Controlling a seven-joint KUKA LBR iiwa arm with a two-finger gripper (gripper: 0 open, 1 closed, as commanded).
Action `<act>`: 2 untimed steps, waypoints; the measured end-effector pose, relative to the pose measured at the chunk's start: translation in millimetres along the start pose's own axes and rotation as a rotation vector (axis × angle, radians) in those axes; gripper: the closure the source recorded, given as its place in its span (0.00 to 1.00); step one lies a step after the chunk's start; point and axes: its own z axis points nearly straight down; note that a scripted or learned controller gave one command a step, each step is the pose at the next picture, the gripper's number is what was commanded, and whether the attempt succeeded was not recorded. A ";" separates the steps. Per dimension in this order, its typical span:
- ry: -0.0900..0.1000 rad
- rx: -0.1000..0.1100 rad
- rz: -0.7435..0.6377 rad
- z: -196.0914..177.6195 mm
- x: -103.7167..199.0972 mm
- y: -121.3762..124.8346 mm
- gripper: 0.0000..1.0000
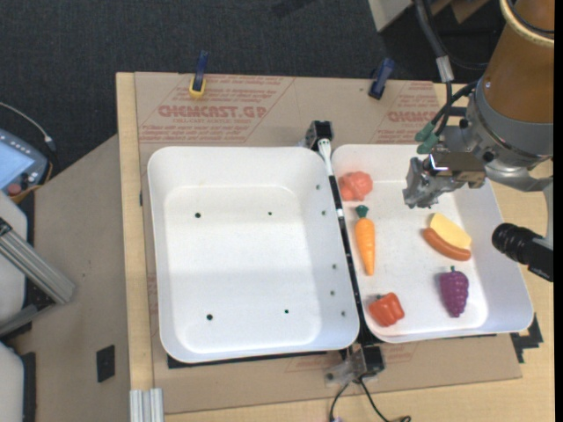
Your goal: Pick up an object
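Gripper hangs over the right bin, above and just left of the yellow-orange wedge, pink lump further left by the divider; can't tell from here whether it's apart or together, nothing visibly in it. Risk as I see it: a straight drop lands on bare bin floor between wedge and lump, or clips the wedge's edge and shoves it aside. Arm reaches in from the right of the wedge, wrist pointing roughly straight down.
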 end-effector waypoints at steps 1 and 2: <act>0.000 -0.001 0.002 -0.5 -1.2 0.0 0.00; 0.000 -0.001 0.002 -0.5 -1.2 0.0 0.00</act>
